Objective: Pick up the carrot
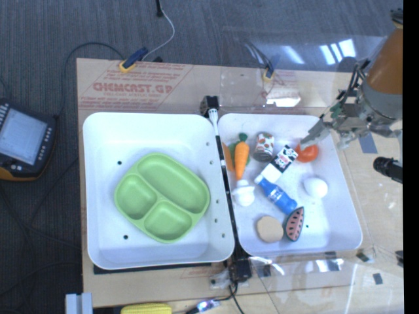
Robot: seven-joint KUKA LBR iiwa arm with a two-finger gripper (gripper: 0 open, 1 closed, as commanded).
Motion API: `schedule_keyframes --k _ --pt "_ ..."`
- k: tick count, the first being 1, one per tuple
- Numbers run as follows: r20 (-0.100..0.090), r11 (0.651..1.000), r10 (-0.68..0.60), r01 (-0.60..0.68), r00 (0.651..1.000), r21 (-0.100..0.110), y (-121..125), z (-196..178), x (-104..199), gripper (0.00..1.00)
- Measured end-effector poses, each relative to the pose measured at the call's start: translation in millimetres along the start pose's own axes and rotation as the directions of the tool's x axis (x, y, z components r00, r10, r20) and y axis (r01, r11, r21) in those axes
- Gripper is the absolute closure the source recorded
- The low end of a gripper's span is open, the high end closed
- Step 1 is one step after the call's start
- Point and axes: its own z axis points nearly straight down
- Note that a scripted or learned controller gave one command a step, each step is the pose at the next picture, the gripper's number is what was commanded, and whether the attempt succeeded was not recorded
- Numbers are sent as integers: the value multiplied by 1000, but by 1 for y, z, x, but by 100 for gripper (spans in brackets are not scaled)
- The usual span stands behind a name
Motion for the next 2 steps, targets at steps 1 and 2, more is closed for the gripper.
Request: schedule_keyframes --k 1,2 --pt "-2 990 144 -145 990 -2 18 -16 86 0" --pt "-1 996 85 -85 996 9 -4 58 138 0"
